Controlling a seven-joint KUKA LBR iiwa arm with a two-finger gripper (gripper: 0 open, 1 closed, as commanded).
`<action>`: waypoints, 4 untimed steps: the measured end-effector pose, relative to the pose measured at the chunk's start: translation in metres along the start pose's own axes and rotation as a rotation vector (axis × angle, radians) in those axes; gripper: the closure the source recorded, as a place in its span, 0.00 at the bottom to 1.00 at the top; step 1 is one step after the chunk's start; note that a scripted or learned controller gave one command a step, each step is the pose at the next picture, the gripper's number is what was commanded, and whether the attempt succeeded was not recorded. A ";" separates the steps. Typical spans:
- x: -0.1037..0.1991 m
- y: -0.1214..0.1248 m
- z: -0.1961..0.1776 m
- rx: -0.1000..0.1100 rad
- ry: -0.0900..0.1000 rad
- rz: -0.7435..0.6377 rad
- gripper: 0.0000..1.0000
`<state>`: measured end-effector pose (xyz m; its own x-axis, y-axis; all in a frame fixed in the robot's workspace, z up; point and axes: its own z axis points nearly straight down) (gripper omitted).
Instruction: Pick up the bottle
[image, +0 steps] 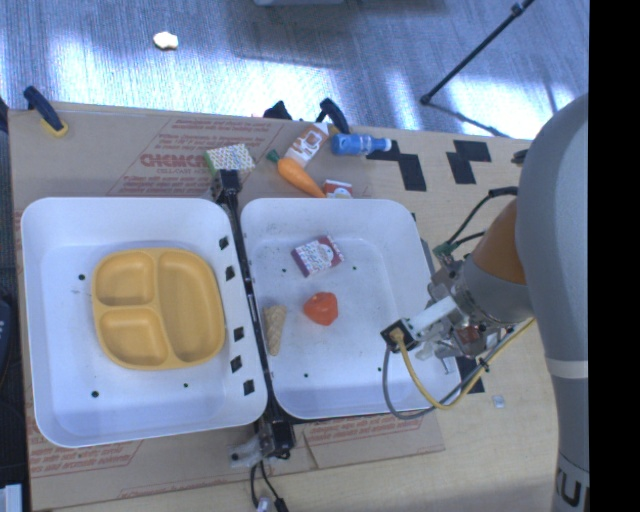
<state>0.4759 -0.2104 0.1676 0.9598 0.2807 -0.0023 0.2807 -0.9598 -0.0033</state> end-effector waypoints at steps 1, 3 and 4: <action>0.013 -0.045 -0.027 0.001 0.000 0.076 1.00; 0.001 -0.005 -0.009 0.004 0.000 0.071 1.00; 0.000 0.000 -0.009 0.002 0.000 0.076 1.00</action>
<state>0.4759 -0.2102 0.1765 0.9782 0.2074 -0.0027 0.2074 -0.9782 -0.0053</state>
